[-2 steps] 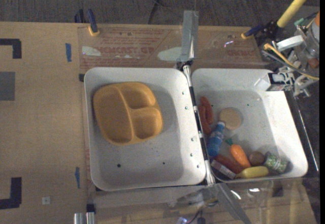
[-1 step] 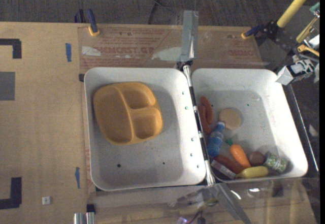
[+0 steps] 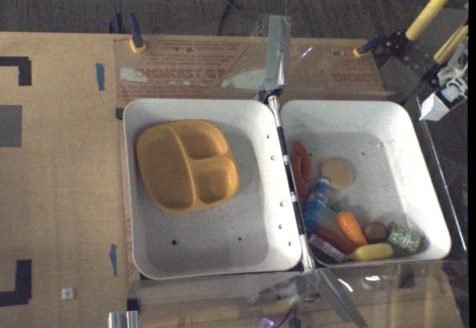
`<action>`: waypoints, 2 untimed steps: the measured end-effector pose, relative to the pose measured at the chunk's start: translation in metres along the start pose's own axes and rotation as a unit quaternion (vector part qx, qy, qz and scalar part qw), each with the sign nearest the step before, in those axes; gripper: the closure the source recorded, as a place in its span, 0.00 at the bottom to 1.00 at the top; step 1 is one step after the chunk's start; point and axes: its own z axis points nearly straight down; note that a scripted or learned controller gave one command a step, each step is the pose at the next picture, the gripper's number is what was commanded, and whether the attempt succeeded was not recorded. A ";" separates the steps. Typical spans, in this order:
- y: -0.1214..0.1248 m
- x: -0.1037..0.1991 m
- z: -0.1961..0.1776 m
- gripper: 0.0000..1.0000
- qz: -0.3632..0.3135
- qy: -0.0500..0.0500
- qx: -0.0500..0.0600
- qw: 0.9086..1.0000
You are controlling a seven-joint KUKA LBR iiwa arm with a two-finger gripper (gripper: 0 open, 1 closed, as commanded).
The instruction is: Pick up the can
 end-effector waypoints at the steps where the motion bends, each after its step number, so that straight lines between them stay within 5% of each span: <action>1: -0.075 0.020 0.160 1.00 0.072 0.000 0.002 0.997; 2: 0.022 0.032 0.094 1.00 0.292 0.000 0.001 0.956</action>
